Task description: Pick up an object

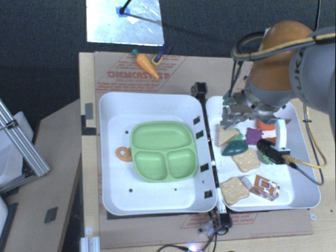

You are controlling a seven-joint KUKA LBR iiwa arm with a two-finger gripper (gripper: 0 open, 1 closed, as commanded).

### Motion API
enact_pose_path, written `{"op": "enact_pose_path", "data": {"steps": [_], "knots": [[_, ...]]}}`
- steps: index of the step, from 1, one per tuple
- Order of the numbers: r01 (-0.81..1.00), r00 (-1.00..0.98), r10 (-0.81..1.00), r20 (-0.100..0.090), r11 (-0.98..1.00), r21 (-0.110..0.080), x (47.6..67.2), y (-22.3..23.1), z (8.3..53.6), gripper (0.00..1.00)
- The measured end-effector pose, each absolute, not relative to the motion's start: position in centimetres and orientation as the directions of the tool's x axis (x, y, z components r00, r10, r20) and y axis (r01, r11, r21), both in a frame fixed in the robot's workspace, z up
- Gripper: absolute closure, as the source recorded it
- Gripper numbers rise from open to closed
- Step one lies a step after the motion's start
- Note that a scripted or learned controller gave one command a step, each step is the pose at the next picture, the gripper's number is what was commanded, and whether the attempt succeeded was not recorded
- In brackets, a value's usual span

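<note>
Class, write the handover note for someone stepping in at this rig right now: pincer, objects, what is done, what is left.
Pincer: low over the upper left of the right bin; grip unclear, nothing seen held.
Right bin: tan wedge just below the pincer, teal piece, purple piece, two crackers.
Left bin: green divided plate, small ring beside it.
Toy carrot lies outside, behind the bins.
Done: no pick confirmed. Left: grasp and lift one object.

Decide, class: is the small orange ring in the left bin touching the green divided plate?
Touching, or nearly: the camera view shows the orange ring lying right against the left rim of the green plate, with no white bin floor visible between them.
</note>
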State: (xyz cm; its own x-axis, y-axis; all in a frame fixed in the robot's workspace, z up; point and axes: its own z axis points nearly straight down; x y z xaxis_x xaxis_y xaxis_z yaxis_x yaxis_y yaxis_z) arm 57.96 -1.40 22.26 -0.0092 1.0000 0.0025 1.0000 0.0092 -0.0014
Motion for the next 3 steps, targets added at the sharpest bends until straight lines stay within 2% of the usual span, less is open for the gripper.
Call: {"op": "enact_pose_path", "data": {"steps": [1, 2, 3], "knots": [[1.000, -0.008, 1.000, 0.002, 0.008, -0.001, 55.3, 2.2, 23.0, 1.00], [1.000, -0.009, 1.000, 0.002, 0.009, -0.003, 51.6, 6.7, 21.9, 1.00], [1.000, -0.009, 1.000, 0.002, 0.009, -0.001, 49.6, 10.0, 22.1, 1.00]]}}
